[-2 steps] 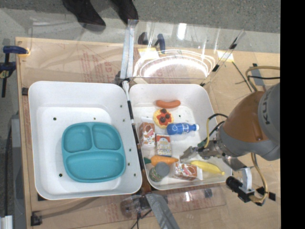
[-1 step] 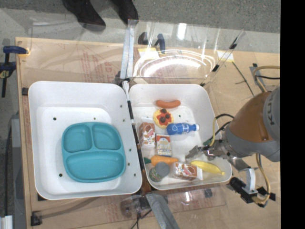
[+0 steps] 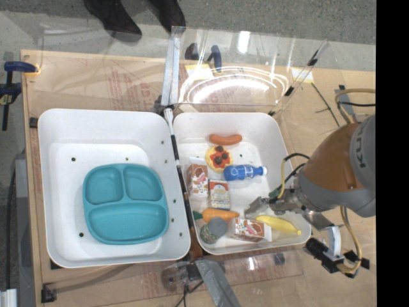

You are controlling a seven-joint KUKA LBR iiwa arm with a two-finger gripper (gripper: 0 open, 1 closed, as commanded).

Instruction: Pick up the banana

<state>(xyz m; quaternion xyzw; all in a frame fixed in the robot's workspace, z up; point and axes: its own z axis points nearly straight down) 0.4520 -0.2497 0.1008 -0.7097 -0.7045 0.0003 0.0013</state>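
Camera view puts the banana (image 3: 278,224) in the right bin (image 3: 276,128), lying flat near that bin's lower right corner, its long axis running left to right with a slight droop toward the right tip; the gripper (image 3: 259,204) hangs just above and to the left of it, reaching in from the arm's side, and you cannot tell from this angle how far the jaws stand apart, since the metal fingers blur against the bin floor; nothing is seen between them, so treat the banana as not yet held.

You are, by the look of it, at the approach; to do it well, bring the gripper over the middle of the banana rather than its left end, and turn the wrist so the jaws close across the short width, not along the length; a snack packet (image 3: 248,229) lies touching or just beside the banana's left end, and a carrot (image 3: 214,215) sits a little further left, so descend clear of both or you may pinch the wrapper instead; the bin wall is close on the right and below, so keep the fingers inside the rim; the blue bottle (image 3: 244,172) is well apart and need not concern you; close only once the pads straddle the fruit.
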